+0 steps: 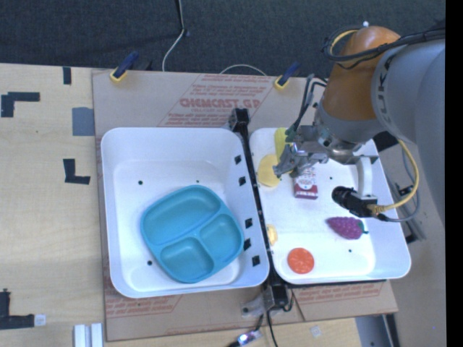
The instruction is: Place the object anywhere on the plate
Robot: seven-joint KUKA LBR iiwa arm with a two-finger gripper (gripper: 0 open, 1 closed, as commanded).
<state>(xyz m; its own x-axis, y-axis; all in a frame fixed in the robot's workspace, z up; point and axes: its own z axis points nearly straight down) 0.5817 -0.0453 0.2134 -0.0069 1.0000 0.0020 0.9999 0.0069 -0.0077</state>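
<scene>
A blue divided plate (189,231) lies in the left bin (116,194) with nothing on it. My gripper (293,163) hangs over the far left part of the right bin (391,262), open, with nothing seen between its fingers. Just below and left of it lies a pale yellow piece (267,172). A red and white packet (306,186) lies right under its right side. Part of a yellow-green thing (279,142) shows behind the gripper.
Purple grapes (346,227) and an orange disc (301,260) lie in the near part of the right bin. A small yellow bit (271,232) sits against its left wall. The black-clipped divider (249,186) between the bins stands between gripper and plate.
</scene>
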